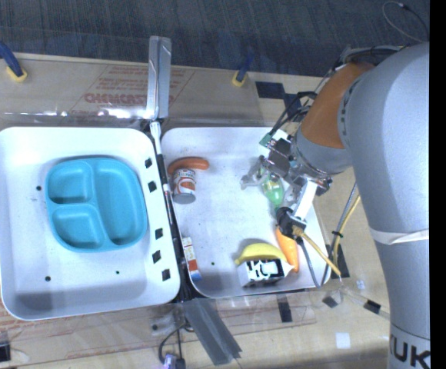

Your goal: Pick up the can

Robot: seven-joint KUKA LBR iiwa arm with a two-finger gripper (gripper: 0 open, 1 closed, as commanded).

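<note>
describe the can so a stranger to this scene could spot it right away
Take the right-hand white bin and follow its left wall up. The can lies there just below a sausage. It is the only short cylinder, with a silvery end and printed label.

Two bins [8,206], one tray [96,202], one can [184,185], one banana [258,251]

blue tray [96,203] – left bin [8,206] | banana [258,252], sausage [188,163] – right bin [223,229]

Grey rounded arm [388,152] with orange band [327,118], black cables, and partial white lettering near its base.
</note>
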